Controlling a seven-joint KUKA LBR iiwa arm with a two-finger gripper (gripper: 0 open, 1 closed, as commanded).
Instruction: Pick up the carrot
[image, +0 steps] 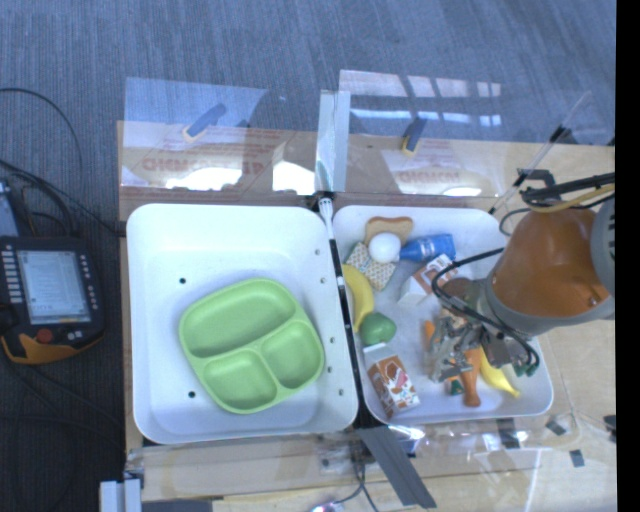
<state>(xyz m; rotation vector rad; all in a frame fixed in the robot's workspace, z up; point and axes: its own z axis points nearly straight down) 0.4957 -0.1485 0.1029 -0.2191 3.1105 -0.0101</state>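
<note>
A wooden bench on grey carpet bore two shallow white bins side by side, with a teach pendant lying on the floor off to the left. The gripper was down low in the right bin, among a cluster of small items at its near right corner; whether it was open, shut or holding anything could not be told, since wrist and cables covered it. The carrot, an orange piece with a green end, seemed to lie just below the gripper, touching or nearly touching a yellow item beside it, though the clutter made its outline uncertain.

To do the step well, the grasp probably needed to close across the carrot's narrow width, clear of that yellow neighbour and the bin wall, then lift straight up.

Outward from there, the right bin also held a small carton, a green fruit, a banana, a white egg, a slice of bread and a blue packet. The left bin held a green divided plate, its three compartments bare.
</note>
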